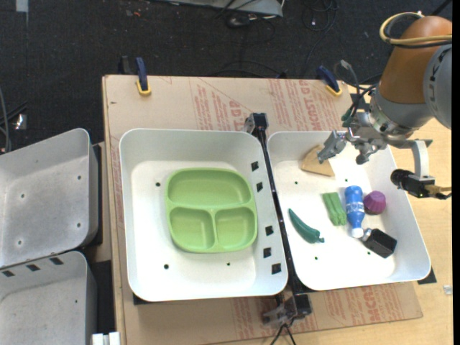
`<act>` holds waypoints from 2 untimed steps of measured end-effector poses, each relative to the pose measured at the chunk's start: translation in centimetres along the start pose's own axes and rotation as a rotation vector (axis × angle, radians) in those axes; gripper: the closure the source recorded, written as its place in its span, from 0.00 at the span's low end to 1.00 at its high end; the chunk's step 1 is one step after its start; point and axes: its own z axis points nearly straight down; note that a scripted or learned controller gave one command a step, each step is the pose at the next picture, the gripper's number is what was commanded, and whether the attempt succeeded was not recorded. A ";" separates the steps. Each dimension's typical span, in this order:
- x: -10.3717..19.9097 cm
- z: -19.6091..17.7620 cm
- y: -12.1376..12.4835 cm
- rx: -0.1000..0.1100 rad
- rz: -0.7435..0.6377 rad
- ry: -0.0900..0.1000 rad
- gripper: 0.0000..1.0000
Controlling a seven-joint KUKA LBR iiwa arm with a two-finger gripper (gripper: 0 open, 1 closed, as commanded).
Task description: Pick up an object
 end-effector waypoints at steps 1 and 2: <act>0.0 -0.9 0.3 -0.014 -0.002 -0.002 0.00; 1.0 4.7 0.1 -0.011 -0.004 -0.001 0.00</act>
